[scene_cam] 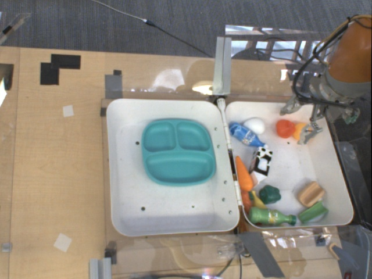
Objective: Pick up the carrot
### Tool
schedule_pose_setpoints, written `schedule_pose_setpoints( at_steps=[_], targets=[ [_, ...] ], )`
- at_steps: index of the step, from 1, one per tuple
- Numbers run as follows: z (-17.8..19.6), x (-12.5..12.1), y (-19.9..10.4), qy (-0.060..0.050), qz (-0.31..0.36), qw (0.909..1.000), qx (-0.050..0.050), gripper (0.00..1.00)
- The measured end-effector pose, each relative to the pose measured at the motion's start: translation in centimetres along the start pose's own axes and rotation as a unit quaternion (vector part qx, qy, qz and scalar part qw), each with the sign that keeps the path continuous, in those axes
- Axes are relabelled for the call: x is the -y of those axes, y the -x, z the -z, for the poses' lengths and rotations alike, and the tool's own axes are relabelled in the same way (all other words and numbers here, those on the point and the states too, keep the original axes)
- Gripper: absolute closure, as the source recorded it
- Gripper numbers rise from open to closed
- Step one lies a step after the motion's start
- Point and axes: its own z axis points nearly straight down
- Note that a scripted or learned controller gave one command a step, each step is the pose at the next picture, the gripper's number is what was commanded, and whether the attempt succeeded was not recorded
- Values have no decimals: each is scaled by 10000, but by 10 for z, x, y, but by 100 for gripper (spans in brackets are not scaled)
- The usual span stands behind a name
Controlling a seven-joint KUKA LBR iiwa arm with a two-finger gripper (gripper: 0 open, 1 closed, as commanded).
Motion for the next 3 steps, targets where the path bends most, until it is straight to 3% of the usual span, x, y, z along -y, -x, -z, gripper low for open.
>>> schedule_pose_setpoints(
  at_steps=[1,2,3],
  targets=[
    [-25,0,0,-11,938,9956,5,0],
    [-13,-2,-6,3,2527,9675,-3,0],
    [-43,4,3,-77,3173,9483,46,0]
  ],
)
